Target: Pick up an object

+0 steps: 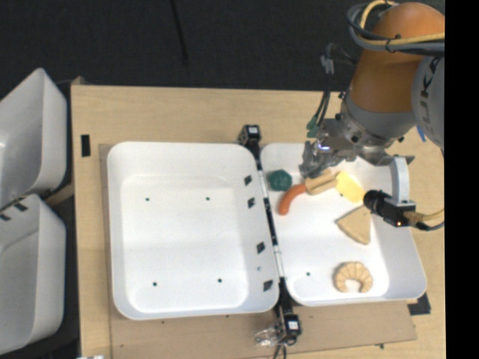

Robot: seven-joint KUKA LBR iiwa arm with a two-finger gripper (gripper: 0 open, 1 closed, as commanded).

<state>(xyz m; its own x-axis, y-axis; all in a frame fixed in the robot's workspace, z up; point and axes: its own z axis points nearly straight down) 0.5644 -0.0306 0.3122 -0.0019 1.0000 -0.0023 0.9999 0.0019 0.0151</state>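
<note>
- Gripper [320,164]: positioned over the upper left part of the right bin [397,275], directly above a tan block [319,184]. Its tips are close to the block's upper edge; contact cannot be confirmed, and whether it is apart or together cannot be told at this angle.
- Arm [385,73]: enters from the right, with the orange band above the wrist sitting over the bin's far edge.
- Tan block: lies tilted in the right bin, between an orange carrot-like piece [290,198] on its left and a yellow piece [349,186] on its right, touching or nearly touching both.
- Teal object [279,178]: rests near the bin's left wall, just above the orange piece.
- Tan wedge [356,226]: lies below the yellow piece, toward the right side.
- Croissant-shaped item [353,277]: sits near the front of the right bin, well apart from the cluster.
- Left bin [120,223]: adjoins the right bin along a shared divider.
- Bench [187,114]: light wooden surface carrying both bins.
</note>
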